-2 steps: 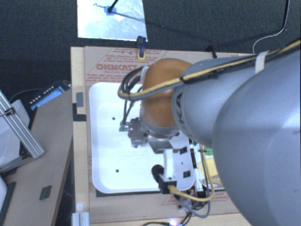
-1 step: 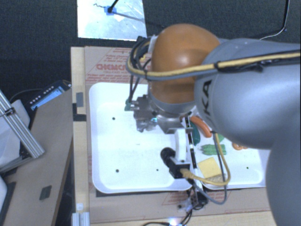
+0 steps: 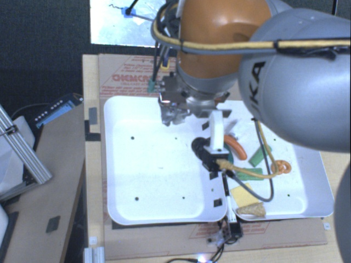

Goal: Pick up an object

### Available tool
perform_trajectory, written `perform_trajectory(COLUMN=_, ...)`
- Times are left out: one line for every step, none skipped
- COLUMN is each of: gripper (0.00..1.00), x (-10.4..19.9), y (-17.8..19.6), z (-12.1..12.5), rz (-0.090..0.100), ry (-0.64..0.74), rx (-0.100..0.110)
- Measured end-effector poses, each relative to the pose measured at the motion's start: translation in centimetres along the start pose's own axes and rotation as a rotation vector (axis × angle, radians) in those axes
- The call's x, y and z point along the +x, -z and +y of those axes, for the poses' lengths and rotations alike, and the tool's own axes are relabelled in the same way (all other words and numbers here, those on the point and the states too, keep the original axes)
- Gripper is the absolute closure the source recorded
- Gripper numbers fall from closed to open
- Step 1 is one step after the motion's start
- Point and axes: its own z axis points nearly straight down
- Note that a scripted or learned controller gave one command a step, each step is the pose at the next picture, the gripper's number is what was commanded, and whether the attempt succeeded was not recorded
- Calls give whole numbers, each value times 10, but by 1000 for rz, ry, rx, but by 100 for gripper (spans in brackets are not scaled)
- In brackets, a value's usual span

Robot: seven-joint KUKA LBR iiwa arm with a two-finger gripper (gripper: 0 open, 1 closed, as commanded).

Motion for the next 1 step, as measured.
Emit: perform_trajectory(gripper=100, x=15, y=15, z=-5, rz=-2, ry=0, rx=7)
